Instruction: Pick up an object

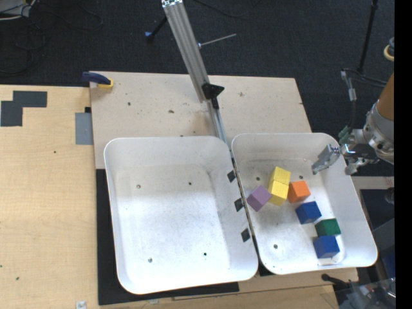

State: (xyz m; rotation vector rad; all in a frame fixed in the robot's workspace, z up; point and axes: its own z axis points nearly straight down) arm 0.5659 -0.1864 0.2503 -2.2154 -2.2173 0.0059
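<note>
I take the right bin (360, 217) as my landmark. The arm (386, 118) comes in over its far right corner, mostly cut off by the picture's edge, so I see little more than the wrist and the tool (331, 154). The tool hangs just above the bin's upper right rim, metal fingers pointing in toward the bin. From this angle I cannot tell whether it is wide or narrow, and I see nothing between its tips.

The blocks lie in the middle and lower part of that bin. A yellow block (280, 184) sits near the centre, and it looks like two yellow cubes pressed together, though I cannot be sure. A purple block (259, 197) touches its lower left side, close to the bin's left wall. An orange block (299, 190) sits just beside the yellow one on the right. Below the orange one comes a blue block (308, 212), then a green block (328, 226), then a second blue block (327, 245) near the bin's lower right corner; the green one is partly hidden behind this last one.

Left of my landmark, touching it wall to wall, stands the left bin (129, 166). A slanted metal rail (193, 56) rises behind the two bins where they meet, on the table (38, 192).
</note>
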